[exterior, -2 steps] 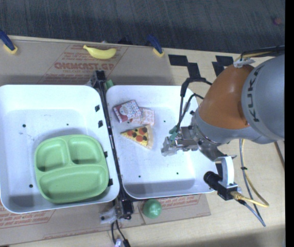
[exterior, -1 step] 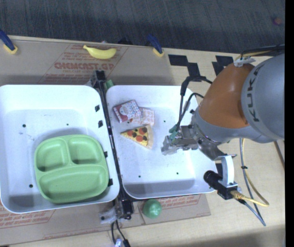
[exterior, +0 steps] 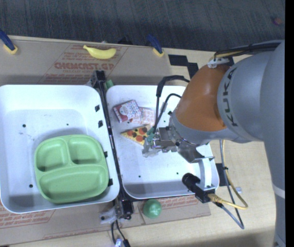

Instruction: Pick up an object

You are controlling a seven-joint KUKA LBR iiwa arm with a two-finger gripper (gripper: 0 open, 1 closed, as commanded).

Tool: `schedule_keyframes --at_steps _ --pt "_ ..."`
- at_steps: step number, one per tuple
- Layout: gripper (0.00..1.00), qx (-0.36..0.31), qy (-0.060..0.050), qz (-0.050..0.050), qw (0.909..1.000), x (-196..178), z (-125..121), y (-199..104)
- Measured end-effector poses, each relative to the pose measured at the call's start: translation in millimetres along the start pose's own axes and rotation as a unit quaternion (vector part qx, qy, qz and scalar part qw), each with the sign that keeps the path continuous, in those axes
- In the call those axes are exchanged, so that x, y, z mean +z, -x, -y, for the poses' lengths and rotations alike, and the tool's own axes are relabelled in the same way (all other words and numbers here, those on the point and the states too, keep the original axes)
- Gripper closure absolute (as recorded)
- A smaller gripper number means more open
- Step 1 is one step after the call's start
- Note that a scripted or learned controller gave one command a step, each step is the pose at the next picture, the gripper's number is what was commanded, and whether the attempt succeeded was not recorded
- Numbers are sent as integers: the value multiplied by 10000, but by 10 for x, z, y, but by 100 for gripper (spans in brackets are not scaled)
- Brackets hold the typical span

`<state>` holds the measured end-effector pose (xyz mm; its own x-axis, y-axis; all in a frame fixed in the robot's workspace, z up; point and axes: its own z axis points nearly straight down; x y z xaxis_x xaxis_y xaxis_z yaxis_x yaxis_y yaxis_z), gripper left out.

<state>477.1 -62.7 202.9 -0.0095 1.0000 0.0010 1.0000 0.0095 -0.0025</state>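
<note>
Nearest you, at the bench's front edge, a small green ball (exterior: 152, 208) sits outside both bins, just below the right bin (exterior: 136, 187). It is untouched and well out of the arm's present reach.

Moving back, the left bin (exterior: 13, 138) holds a green divided tray (exterior: 72, 168) lying flat in its front half; nothing is happening on that side.

In the right bin you see the gripper (exterior: 153, 144) low over the floor, hanging from the grey-and-orange arm (exterior: 224, 104) that comes in from the right. Just beside its tip lies a slice of toy pizza (exterior: 135, 134), and behind that a small red-and-white carton (exterior: 127, 110), the two overlapping near the bin's back left corner. The gripper sits right at the edge of the pizza slice, but you cannot tell whether the jaws are apart or together, and nothing is visibly caught between them.

Farthest back, a yellow banana (exterior: 100, 51) rests on the cardboard behind the bins.

Judge the pick as not yet made: the approach looks done; grasp and lift remain.
</note>
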Motion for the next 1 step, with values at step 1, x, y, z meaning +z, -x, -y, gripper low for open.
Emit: schedule_keyframes --at_steps 1 --pt "100 31 12 9 10000 63 12 570"
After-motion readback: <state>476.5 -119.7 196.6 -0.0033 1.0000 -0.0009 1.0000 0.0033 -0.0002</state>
